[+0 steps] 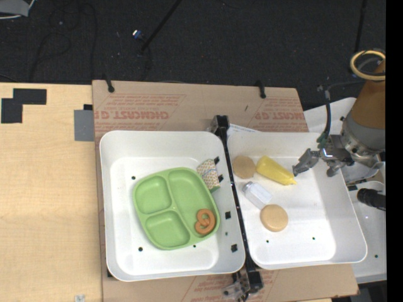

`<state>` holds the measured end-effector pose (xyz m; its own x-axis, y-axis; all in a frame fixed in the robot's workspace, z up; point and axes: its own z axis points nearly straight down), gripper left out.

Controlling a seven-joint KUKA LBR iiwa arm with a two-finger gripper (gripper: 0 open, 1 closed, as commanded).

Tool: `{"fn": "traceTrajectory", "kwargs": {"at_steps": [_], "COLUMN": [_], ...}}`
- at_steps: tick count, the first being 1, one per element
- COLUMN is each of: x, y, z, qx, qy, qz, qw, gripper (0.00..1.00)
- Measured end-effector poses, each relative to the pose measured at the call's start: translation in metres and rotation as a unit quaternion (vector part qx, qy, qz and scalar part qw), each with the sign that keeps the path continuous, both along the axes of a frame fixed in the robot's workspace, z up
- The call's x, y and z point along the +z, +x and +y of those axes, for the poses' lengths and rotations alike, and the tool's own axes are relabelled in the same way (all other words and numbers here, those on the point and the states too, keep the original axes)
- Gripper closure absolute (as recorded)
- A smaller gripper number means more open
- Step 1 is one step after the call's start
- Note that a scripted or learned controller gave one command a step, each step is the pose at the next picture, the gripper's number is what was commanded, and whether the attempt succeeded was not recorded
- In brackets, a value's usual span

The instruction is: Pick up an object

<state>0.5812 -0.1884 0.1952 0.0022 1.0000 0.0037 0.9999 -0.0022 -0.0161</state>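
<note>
Our gripper (310,160) hangs at the right of the frame; we cannot tell its state. Just left of it, in the right bin (340,247), lies the yellow wedge (275,170), near a tan disc (274,218) and a clear bottle (257,195). We judge the wedge light and firm; we would take it across its narrow sides.

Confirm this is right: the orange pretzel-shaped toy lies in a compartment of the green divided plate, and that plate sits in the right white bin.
Not quite. In the camera view the green divided plate sits in the left white bin, not the right one. The orange pretzel-shaped toy does lie in one of its compartments.
</note>
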Motion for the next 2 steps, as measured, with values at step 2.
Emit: {"fn": "traceTrajectory", "kwargs": {"at_steps": [2], "x": [-0.035], "y": [0.002], "z": [0.003], "qx": [0.001], "qy": [-0.001], "qz": [-0.005], "qw": [1.0], "gripper": [0.0]}}
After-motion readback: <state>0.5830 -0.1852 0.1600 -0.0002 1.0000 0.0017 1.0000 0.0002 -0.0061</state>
